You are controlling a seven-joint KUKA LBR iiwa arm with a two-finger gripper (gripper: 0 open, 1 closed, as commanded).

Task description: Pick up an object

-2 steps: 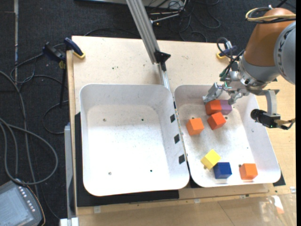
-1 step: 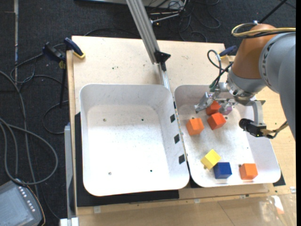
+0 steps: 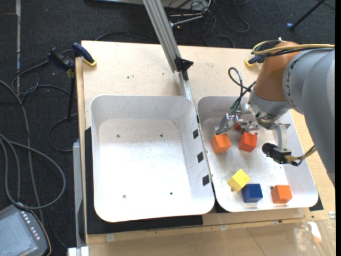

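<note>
1. You've got two white bins side by side on the bench: the left bin (image 3: 144,159) and the right bin (image 3: 298,193).
2. All the loose blocks sit in the right bin. Count is five.
3. Orange: three. One orange block (image 3: 221,142) at the bin's upper left, a redder orange block (image 3: 248,141) just to its right, and a third orange block (image 3: 281,194) near the bin's lower right corner.
4. Yellow: one. The yellow block (image 3: 238,180) lies tilted in the lower middle of the bin.
5. Blue: one. The blue block (image 3: 252,192) sits just below and right of the yellow one, touching or nearly touching it; you can't separate them from this angle.
6. The arm comes in from the right, and the gripper (image 3: 238,122) is low over the upper part of the right bin, directly above the two upper orange blocks.
7. Fingers: you can't tell how far apart they are, as the metal parts blur together with cabling. No block is visibly between them. Contact with either orange block below can't be confirmed.
</note>
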